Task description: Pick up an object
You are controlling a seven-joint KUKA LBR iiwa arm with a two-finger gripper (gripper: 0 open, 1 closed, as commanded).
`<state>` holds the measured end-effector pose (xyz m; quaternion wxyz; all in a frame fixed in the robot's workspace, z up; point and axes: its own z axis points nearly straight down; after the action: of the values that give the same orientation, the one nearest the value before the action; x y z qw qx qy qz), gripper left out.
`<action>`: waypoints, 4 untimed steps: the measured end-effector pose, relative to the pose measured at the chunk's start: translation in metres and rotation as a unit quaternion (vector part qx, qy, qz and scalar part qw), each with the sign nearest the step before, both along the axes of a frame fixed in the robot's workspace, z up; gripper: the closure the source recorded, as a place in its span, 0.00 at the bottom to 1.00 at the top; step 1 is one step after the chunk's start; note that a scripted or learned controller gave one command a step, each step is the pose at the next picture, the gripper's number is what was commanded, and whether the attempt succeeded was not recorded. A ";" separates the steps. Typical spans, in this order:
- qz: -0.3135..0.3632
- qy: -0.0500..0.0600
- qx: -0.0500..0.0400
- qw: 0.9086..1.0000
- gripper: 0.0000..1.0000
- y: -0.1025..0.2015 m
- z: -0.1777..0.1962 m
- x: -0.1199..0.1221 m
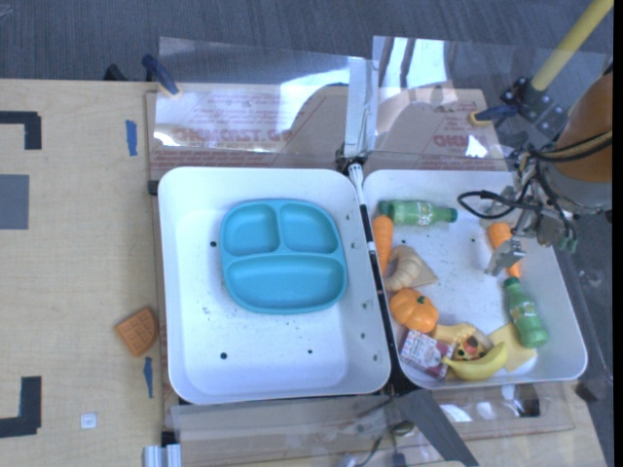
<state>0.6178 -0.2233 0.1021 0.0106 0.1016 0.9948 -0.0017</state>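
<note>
A: What is lying around the glossy orange plastic pumpkin in the right white bin?

B: A smooth orange plastic carrot is lying just up from the pumpkin along the divider, with a beige cone-shaped pastry toy between them. A green plastic bottle with a white label is lying flat beyond the carrot. Just below the pumpkin a crinkled red-and-white packet is sitting, and beside that a curved yellow plastic banana. A second green bottle with an orange cap is lying well to the pumpkin's right.

A: And the tool?

B: It is hanging above that bottle's cap end, right of the pumpkin. Nothing is showing between its fingers; whether they are spread or closed I cannot tell.

A: The surroundings?

B: Left of the pumpkin, the left white bin is carrying a matte blue three-compartment plastic plate. The pale wood-grain tabletop is bearing a small brown waffle-textured square. Grey carpet-like floor is lying beyond.
</note>
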 end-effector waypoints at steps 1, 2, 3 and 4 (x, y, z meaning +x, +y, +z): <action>-0.023 0.006 0.003 1.000 0.00 0.001 -0.014 -0.011; -0.022 -0.001 0.000 1.000 1.00 0.001 0.001 -0.007; -0.022 0.000 0.001 1.000 0.00 0.001 0.000 -0.007; -0.058 0.006 0.004 0.998 0.00 0.000 -0.014 -0.015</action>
<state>0.6028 -0.2231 0.0880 0.0038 0.1592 0.9872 0.0006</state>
